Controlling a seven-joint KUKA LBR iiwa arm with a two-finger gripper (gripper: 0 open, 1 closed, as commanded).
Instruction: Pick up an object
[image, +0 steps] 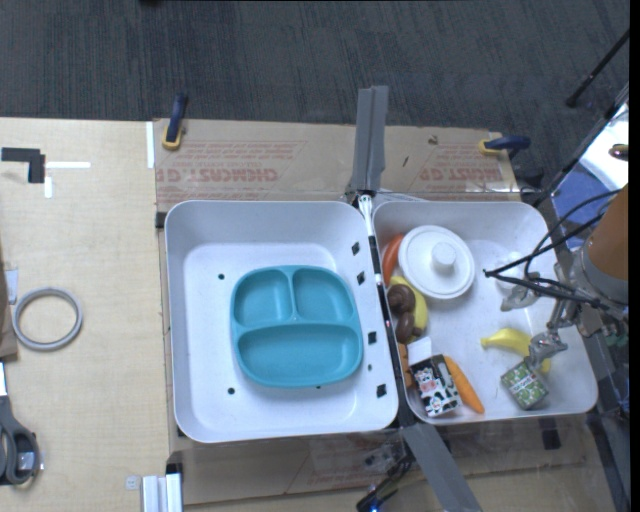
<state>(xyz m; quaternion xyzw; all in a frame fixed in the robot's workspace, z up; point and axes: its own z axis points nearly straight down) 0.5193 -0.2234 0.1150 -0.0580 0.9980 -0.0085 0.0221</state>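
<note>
The desk (80, 220) carries two white bins side by side. The left bin (190, 300) holds a teal divided plate (296, 326). The right bin (575, 385) holds a white round lid (436, 261), a yellow banana (506, 341), an orange carrot (464, 385), a black-and-white carton (434, 389) and a small green packet (525, 386). The arm reaches in from the right, its jaws (545, 347) hanging just above the packet, beside the banana; whether they are released or clenched cannot be told.
</note>
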